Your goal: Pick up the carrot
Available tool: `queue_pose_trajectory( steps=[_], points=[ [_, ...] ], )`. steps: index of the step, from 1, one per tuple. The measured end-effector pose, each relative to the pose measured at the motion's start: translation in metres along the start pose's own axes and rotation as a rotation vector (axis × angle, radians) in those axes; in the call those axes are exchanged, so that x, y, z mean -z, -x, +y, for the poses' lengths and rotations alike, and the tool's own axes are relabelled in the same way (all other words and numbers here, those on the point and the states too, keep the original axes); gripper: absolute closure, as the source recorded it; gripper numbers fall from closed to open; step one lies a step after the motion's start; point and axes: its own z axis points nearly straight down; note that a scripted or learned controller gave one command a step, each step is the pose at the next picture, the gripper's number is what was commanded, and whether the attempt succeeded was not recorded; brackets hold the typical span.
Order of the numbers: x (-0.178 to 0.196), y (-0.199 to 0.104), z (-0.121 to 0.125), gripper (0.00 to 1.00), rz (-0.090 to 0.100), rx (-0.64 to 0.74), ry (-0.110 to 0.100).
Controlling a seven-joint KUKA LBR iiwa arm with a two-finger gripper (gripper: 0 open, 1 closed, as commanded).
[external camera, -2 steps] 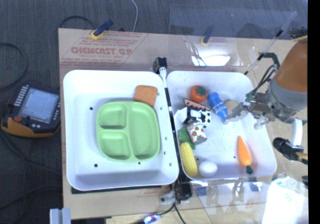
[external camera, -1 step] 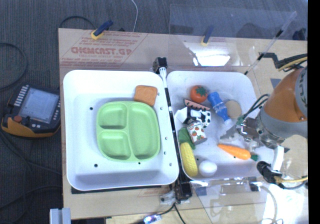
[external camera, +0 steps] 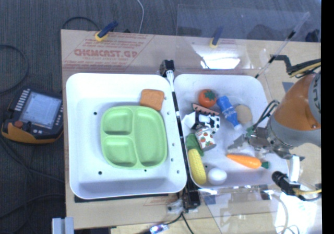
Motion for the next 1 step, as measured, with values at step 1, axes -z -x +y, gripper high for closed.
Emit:
queue_pose_trajectory(
  steps=[1],
  points=[
    [-0.0003,0.0033,0.0034,0.0,-0.01,0.462,0.014]
  ],
)
